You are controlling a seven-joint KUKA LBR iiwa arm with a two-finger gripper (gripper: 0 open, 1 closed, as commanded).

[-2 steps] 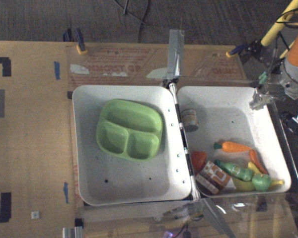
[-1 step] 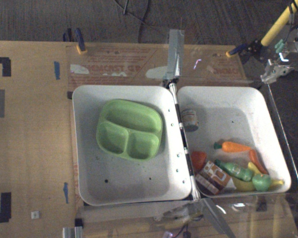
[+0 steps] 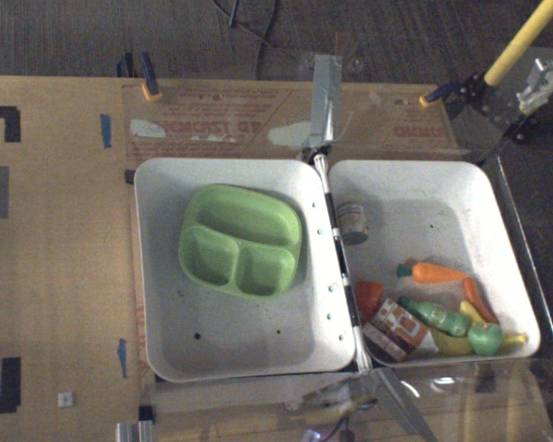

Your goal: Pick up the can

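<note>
Silver-grey and small, the can (image 3: 352, 223) is lying in the right bin (image 3: 424, 178), pressed up near that bin's left wall, close beside the divider where the two bins are meeting. Its body is looking pale with a darker band around it, and whether it is standing or tipped is hard to tell from this slant.

Nothing is crowding it directly; bare white floor is surrounding it on the right and below. Further toward the near corner of the same bin, a cluster of toy food is sitting well apart from it: an orange carrot (image 3: 435, 273), a green bottle (image 3: 438, 317), a brown and white carton (image 3: 395, 330), a red piece (image 3: 368, 296) against the left wall, a yellow item (image 3: 453, 343), and a green pear-like shape (image 3: 485, 339).

Across the divider, the left bin (image 3: 166, 339) is holding a green sectioned plate (image 3: 241, 240), lying flat near its upper middle.

At the upper right, a yellow rod (image 3: 528, 31) is slanting above a clamp beyond the bins. The gripper's state cannot be told from this view.
</note>
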